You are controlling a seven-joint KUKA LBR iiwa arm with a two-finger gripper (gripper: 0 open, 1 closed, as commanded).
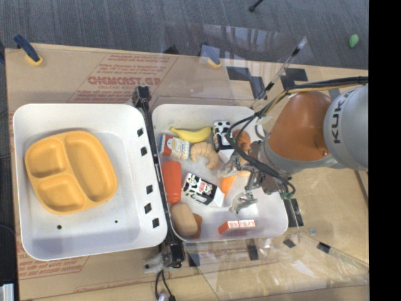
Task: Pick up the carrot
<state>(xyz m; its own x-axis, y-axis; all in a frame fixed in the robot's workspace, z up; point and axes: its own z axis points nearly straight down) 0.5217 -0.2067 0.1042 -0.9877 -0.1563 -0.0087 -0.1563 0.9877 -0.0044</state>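
in the camera view, the carrot (171,182) lay in the right bin (270,219), along its left side, a long orange piece running top to bottom beside the bin's left wall. a potato (184,219) sat just below it, a black-and-white milk carton (202,189) just to its right, and a small white bottle (175,146) just above it. the gripper (245,193) hung over the middle-right of the same bin, apart from the carrot, with the milk carton between them. a small orange wedge (228,183) lay right beside the gripper's left edge. whether the fingers were released or clenched could not be told; cables and metal parts blurred together there, and nothing could be seen between them.

the arm (313,130) reached in from the right, its orange band bulging above the wrist and its grey body over the bin's right rim, with black cables looping across the wrist.

further up in the right bin lay a banana (193,133), a croissant (205,153) and a black-and-white cube (222,134); a small red-and-white box (238,226) lay near the bottom edge. the left bin (125,224) held a yellow divided tray (70,170). both bins rested on a brown cardboard-covered counter (113,74) with red printing, under a clear sheet catching glare. dark grey carpet (156,11) ran beyond the counter's far edge.
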